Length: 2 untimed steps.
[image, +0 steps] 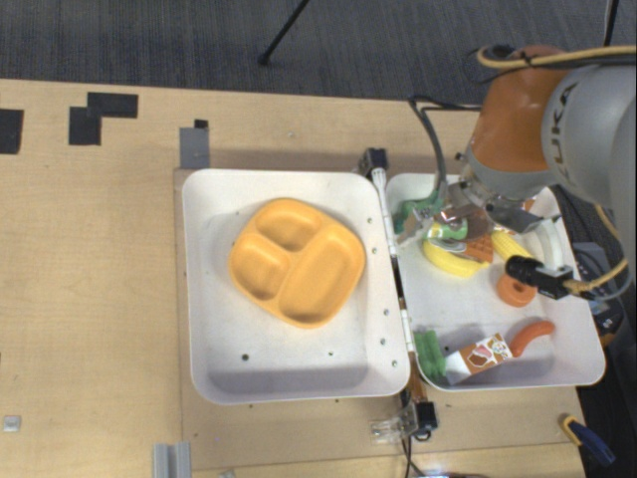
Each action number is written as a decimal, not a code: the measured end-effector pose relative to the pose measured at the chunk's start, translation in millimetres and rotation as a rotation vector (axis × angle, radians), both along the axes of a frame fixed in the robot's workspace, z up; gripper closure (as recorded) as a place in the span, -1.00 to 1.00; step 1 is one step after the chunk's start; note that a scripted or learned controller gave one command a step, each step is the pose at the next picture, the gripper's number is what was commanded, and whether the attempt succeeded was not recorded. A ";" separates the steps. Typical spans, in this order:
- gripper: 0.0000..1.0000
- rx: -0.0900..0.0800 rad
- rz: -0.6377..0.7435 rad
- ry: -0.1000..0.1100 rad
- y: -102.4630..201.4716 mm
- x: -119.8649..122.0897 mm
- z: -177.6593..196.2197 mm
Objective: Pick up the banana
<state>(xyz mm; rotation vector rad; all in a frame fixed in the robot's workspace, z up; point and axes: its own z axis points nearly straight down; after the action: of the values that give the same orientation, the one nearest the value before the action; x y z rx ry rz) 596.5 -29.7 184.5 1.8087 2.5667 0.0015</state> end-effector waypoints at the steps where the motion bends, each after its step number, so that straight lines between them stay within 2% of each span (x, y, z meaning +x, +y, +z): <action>1: -1.00 -0.001 0.485 -0.002 0.7 -29.6 0.4; 2: -1.00 -0.003 0.465 -0.005 -62.1 -35.8 -96.3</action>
<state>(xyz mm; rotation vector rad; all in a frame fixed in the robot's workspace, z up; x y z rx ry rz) 560.7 -91.8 88.2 1.1668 2.9097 0.0029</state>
